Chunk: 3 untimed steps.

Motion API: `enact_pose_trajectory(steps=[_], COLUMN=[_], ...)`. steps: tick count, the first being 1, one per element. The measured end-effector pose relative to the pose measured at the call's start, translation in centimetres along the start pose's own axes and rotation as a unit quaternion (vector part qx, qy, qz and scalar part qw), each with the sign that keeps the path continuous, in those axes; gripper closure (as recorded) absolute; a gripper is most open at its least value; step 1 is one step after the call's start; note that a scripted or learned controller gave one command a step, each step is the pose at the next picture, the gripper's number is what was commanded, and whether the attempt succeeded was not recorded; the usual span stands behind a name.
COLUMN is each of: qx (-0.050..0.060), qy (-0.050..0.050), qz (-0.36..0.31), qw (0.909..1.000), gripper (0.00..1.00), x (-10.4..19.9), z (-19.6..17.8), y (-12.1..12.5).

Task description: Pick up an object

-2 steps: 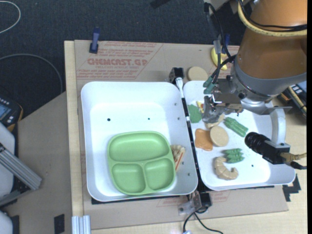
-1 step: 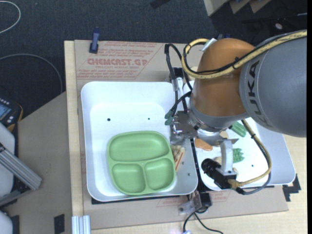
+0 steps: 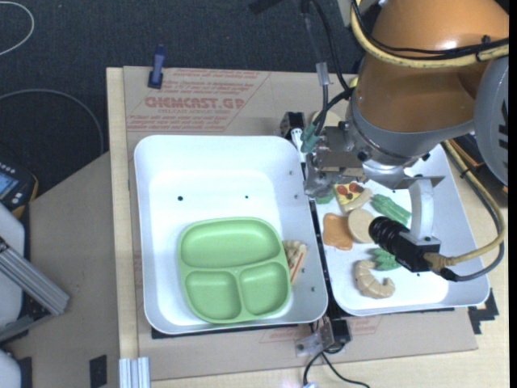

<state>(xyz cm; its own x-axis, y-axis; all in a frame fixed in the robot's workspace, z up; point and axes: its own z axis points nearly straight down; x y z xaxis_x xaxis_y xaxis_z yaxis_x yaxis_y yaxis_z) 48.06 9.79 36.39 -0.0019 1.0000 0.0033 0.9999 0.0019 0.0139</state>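
Observation:
My gripper (image 3: 318, 183) hangs low over the far left corner of the right bin (image 3: 460, 217), under the arm's big orange and grey wrist. Close by in that bin lie several toy foods: a pizza slice (image 3: 350, 192), a green vegetable (image 3: 391, 208), an orange-brown slice (image 3: 337, 231), a cream oval piece (image 3: 360, 221), a small green leafy piece (image 3: 385, 259) and a tan croissant (image 3: 373, 280). The pizza slice sits just right of the gripper. The arm hides the far part of this bin.
The left bin (image 3: 161, 176) holds a green divided plate (image 3: 234, 267) and a pale toy of fries (image 3: 296, 256) by its right wall. A black cylinder with a cable (image 3: 401, 244) juts from the arm over the right bin. Cables loop around the wrist.

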Motion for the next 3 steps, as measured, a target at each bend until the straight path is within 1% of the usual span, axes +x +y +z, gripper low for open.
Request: enact_pose_trajectory(steps=[1, 2, 3], qx=[0.012, 0.012, 0.002], qy=[-0.003, 0.0, -0.001], qz=[0.008, -0.001, -0.001], qw=[0.9999, 0.9999, 1.0], gripper=[1.0, 1.0, 1.0], x=[-12.2, -5.2, -3.9], z=[10.1, 17.1, 8.1], y=[-0.5, -0.5, -0.1])
